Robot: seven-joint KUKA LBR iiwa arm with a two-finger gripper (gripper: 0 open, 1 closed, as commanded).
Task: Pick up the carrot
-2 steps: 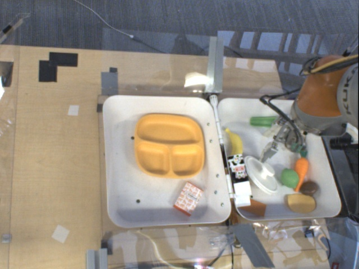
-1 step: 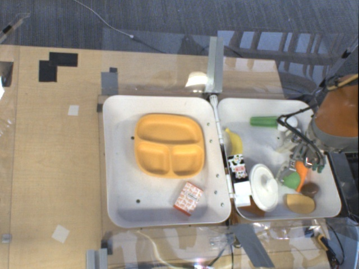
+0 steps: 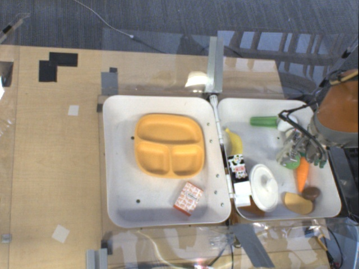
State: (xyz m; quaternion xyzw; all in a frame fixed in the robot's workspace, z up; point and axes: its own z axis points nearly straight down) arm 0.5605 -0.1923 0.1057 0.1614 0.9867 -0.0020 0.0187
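We see two white bins side by side on the bench. The left bin (image 3: 118, 150) holds an orange divided plate (image 3: 168, 144) near its middle, and a small red-and-white carton (image 3: 188, 198) lies at the near side, apart from the plate.

In the right bin (image 3: 263, 106) the carrot (image 3: 302, 175) lies toward the right wall, its orange body pointing near and its green top toward the far side. The gripper (image 3: 298, 153) hangs just over that leafy end, reaching in from the right under the arm's orange band (image 3: 339, 112); whether it touches the carrot, and how the tool is set, we cannot tell.

Just near the carrot's tip sit a dark brown round object (image 3: 311, 193) and a tan wedge (image 3: 297, 203), touching each other. A white round lid-like object (image 3: 264, 186) rests left of them. A banana (image 3: 235, 142) lies along the left wall, with a small black-and-white carton (image 3: 238, 166) just near it. A green cylinder (image 3: 263, 121) lies at the far side.
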